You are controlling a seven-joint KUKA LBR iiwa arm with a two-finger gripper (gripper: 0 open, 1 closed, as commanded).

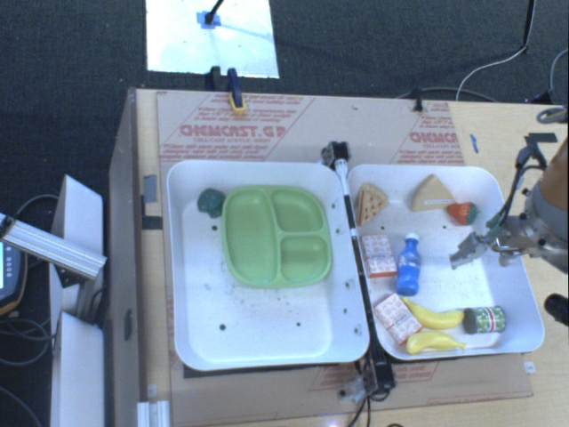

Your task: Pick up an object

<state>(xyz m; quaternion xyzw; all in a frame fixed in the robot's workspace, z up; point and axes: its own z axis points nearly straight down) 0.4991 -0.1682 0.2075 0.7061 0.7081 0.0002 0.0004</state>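
Two white bins [267,350] are being carried by the brown surface [293,123] mid-frame, dark floor [62,60] around it. The end effector [469,251] is being held open at right, grasping nothing.

Dark carpet floor [71,69] around the bench [293,123], which has a printed board top. White sheet [212,25] on the floor far left. Cable [498,65] far right. White metal frame [62,256] at left edge.
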